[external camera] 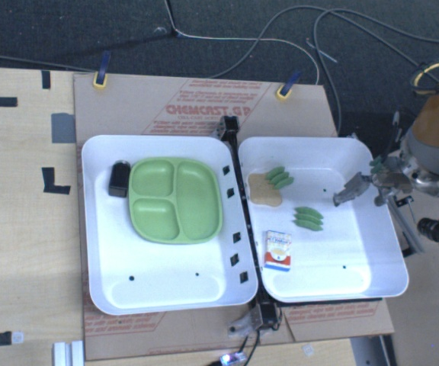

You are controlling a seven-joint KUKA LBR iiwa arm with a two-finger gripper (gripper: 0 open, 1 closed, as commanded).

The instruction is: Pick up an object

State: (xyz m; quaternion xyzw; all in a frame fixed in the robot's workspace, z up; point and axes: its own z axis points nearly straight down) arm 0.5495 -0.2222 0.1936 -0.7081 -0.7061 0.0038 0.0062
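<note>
Lying nearest the fingers (346,192), a little toward the near rim and to their left as I view it, is a green pod-shaped toy (309,218), flat on the floor of the right bin (372,277) and touching nothing else. The fingers sit over the bin floor close to its right wall, apart from the pod. I cannot tell from this angle whether they are spread or pressed together.

Farther left of the fingers, a second green pod (279,178) rests against the upper right edge of a tan, rounded piece (264,191), both close to the wall that the two bins share. Left of the fingers and nearer the front rim, a small white carton (278,251) with a red and blue base lies flat, well apart from the pods.

Behind the fingers, the grey arm (425,155) with its orange band enters from the right.

Beyond the shared wall, well away from the fingers, the left bin (166,292) holds a green divided plate (176,200) with a black block (119,179) just beside its left edge. Both bins sit on a cardboard sheet (204,105) on the bench (21,227).
</note>
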